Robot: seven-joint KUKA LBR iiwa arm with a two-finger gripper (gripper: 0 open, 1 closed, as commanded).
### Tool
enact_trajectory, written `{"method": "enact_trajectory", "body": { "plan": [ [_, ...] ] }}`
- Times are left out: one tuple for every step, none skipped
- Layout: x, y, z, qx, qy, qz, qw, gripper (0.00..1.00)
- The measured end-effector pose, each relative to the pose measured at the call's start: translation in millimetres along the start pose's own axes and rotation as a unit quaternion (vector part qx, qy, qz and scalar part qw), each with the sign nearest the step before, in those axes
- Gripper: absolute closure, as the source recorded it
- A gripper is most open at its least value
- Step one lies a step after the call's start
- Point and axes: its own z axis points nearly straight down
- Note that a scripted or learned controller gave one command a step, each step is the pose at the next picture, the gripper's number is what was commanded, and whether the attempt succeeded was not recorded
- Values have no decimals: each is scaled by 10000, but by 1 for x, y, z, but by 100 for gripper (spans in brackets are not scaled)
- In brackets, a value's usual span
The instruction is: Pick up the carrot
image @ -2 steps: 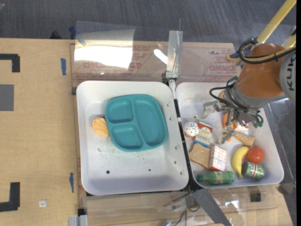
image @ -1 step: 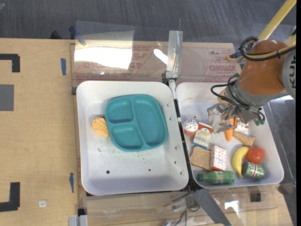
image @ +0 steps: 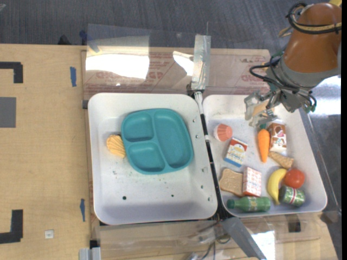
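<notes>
A small orange carrot [image: 263, 144] lies in the right bin [image: 317, 184], just below the tool [image: 259, 112]; its grip cannot be told. Likely light, rigid and smooth; grasp mid-body.

Robot lab | taped bench [image: 38, 145] | white bins [image: 103, 199] (toy food)

A teal divided plate [image: 157, 140] lay in the left bin [image: 103, 199], with a yellow scalloped shell-like piece [image: 115, 144] touching its nine o'clock edge. In the right bin [image: 317, 191], a small milk carton [image: 236, 151] stood near the centre. At its five o'clock sat a bread slice [image: 231, 182], a pink carton [image: 252, 181], a green bottle [image: 249, 203], then a banana [image: 276, 184], tomato [image: 294, 177] and what looked like a can [image: 292, 196].
</notes>
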Motion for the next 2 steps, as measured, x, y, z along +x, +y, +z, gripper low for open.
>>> {"method": "enact_trajectory", "body": {
  "plan": [
    [2, 1, 6, -29, 42, 3, 10000, 0],
    [51, -11, 99, -34, 38, -1390, 9903, 0]
  ]
}}
